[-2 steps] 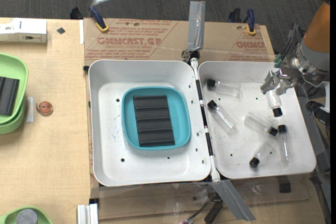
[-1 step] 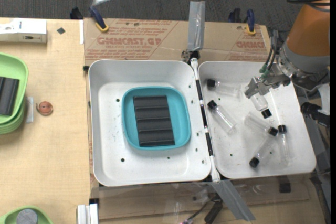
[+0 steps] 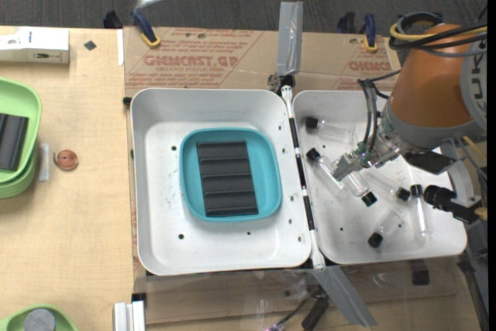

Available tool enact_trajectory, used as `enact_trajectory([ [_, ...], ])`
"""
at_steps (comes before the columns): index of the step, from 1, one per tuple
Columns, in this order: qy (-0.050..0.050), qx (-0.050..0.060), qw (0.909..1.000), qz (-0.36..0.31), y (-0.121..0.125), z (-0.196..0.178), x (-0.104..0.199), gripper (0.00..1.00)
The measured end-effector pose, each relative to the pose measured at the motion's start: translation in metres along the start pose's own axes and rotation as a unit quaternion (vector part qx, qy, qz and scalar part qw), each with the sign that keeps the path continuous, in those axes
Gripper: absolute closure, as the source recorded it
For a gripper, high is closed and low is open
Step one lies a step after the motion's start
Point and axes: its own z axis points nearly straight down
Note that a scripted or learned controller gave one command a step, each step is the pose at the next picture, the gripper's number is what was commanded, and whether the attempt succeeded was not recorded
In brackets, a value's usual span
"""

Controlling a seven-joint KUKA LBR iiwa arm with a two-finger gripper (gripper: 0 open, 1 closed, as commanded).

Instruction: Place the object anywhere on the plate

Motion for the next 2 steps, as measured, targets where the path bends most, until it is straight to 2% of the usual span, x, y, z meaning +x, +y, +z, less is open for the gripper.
enact_trajectory([
  [1, 0.000, -0.001, 0.9938, -0.111, 0.0136, -0.0064, 0.0651, 1.00],
  [2, -0.001, -0.001, 0.9938, -0.111, 0.0136, -0.0065, 0.0648, 0.00],
])
